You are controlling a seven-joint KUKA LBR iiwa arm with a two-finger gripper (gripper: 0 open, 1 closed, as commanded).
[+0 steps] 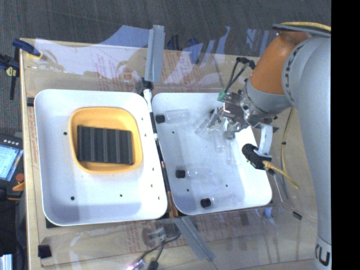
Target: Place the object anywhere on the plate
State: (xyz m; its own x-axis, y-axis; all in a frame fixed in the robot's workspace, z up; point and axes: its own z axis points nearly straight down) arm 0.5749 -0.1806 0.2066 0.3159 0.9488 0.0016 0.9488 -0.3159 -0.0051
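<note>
The hand (228, 122) hangs over the right bin's (256, 193) far side; glare and clear plastic blur its tips, so its grip cannot be told. Around and below it lie hard-to-see clear objects (211, 176), uncounted. Well off in the other bin (50, 201), one yellow plate (104, 117) carries a dark ridged block (106, 145). Both bins sit on the counter (84, 241).

bins (56, 207) white | plate (104, 118) yellow rim, black ribbed ctr | arm (306, 61) grey w/ orange band

Grey arm (315, 111), orange wrist band, black cables
</note>
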